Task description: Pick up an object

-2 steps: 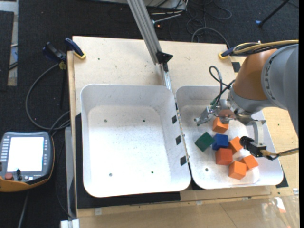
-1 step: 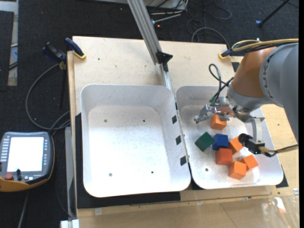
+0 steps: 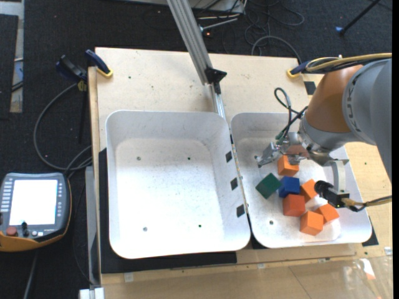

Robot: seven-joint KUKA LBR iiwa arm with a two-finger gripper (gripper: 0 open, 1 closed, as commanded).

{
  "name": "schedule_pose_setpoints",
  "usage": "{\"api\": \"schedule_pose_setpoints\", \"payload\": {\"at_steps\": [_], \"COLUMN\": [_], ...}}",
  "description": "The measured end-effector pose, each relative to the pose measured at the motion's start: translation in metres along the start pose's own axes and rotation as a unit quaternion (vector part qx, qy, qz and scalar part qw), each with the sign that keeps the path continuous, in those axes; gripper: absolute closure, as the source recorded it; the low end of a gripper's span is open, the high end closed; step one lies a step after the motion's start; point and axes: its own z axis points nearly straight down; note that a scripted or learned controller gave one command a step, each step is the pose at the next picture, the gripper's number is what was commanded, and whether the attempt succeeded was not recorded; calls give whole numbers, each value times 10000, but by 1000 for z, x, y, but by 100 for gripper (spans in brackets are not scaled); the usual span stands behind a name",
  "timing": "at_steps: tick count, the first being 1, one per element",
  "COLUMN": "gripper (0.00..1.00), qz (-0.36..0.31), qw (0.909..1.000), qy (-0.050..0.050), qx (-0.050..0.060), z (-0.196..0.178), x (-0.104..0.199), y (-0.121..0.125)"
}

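The pincer (image 3: pixel 282 156) hangs low in the right bin (image 3: pixel 249 132), just above an orange cube (image 3: pixel 287 166); whether it grips anything I cannot tell. A green block (image 3: pixel 268 185) lies left of that cube.

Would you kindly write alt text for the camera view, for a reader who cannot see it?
A grey robot arm with an orange band reaches from the right over the right-hand shallow white bin, its two-finger gripper low above a cluster of small blocks: several orange cubes, a blue cube and a dark green cube. The left-hand shallow white bin sits beside it.
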Motion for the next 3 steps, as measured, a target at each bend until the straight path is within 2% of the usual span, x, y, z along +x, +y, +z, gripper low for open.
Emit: {"api": "schedule_pose_setpoints", "payload": {"at_steps": [1,2,3], "gripper": [0,0,0], "qz": [-28,12,-18], "qw": [9999,9999,9998], "qy": [66,51,59], "qx": [123,153,166], "z": [-88,-84,-85], "x": [89,85,122], "y": [-45,-46,-60]}}
